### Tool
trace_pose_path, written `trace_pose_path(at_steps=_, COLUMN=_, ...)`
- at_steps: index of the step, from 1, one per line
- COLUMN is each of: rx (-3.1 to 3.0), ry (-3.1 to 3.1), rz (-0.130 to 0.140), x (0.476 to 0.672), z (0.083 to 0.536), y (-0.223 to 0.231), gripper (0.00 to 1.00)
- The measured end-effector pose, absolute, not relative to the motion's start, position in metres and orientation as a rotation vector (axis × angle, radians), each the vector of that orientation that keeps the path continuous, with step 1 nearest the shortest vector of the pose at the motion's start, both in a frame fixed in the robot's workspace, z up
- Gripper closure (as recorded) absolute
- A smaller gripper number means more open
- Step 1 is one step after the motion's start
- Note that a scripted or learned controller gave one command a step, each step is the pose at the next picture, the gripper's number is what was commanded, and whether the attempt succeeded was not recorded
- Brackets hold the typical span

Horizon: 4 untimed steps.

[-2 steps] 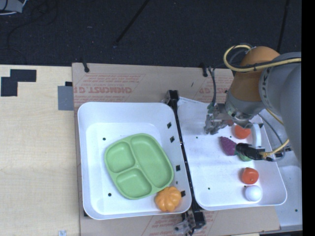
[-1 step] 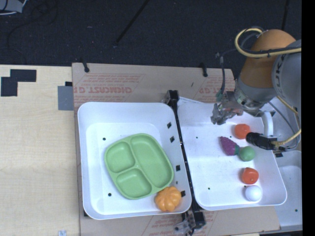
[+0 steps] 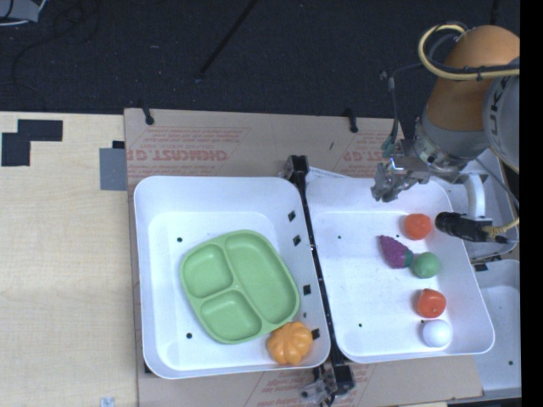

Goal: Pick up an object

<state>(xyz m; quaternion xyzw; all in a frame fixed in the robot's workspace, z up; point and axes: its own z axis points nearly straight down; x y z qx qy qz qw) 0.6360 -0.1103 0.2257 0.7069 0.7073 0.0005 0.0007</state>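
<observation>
Fingers (image 3: pixel 387 190) above right bin (image 3: pixel 356 346) far edge; can't tell if open or closed. Nearest pick: red ball (image 3: pixel 417 225), just front-right of them

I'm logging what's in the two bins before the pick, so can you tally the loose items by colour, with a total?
Green: 2, the green three-compartment plastic plate and a small green ball
Orange: 1, the orange pumpkin-shaped toy
Red-orange: 2, one round piece and another
Purple: 1, a purple lumpy toy
White: 1, a small white ball
Total: 7
</observation>
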Motion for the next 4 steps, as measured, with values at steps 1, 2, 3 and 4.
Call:
trace_pose_path(at_steps=1, rx=2.218, ry=2.22, rz=0.004, x=0.642, z=0.288, y=-0.109, gripper=1.0)
trace_pose_path(at_steps=2, rx=2.221, ry=2.228, rz=-0.003, x=0.633, z=0.278, y=-0.049, gripper=1.0)
trace_pose_path(at_steps=3, rx=2.219, ry=2.23, rz=-0.002, x=0.621, z=0.278, y=0.006, gripper=1.0)
trace_pose_path(at_steps=4, rx=2.219, ry=2.23, rz=-0.003, x=0.613, z=0.276, y=0.059, gripper=1.0)
